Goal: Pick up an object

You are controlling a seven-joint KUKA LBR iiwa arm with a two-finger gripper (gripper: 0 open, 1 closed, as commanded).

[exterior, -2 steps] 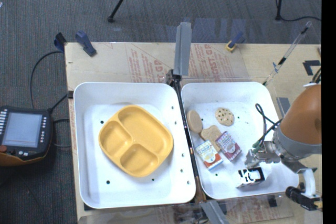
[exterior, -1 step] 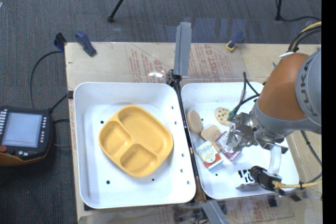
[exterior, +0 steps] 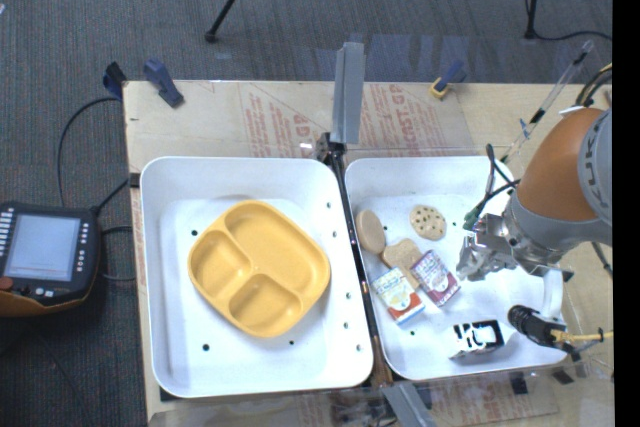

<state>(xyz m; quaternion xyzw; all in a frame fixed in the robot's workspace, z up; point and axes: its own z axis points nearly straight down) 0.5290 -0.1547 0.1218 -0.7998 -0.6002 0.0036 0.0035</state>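
A plywood bench [exterior: 290,115] on dark grey carpet bears 2 shallow white bins side by side, and I reach in over the right bin [exterior: 400,177]. My gripper [exterior: 478,260] hangs low at that bin's right side; whether it is spread or pressed together I cannot tell, because the wrist covers it. Nothing is visibly held. Just to its left lie the likeliest targets: a purple-and-white packet [exterior: 436,277] touching a red-and-white packet [exterior: 396,295], with a tan biscuit [exterior: 401,253] and an oval cracker [exterior: 371,231] beside them and a chocolate-chip cookie [exterior: 428,221] further up. A black-and-white item [exterior: 478,337] sits nearer the front edge. To do this well, I judge I should pick the purple packet's free side and come straight down so the neighbours are not dragged. The left bin [exterior: 160,215] holds a yellow divided plate [exterior: 259,267]. A teach pendant [exterior: 45,255] rests left of the bench.
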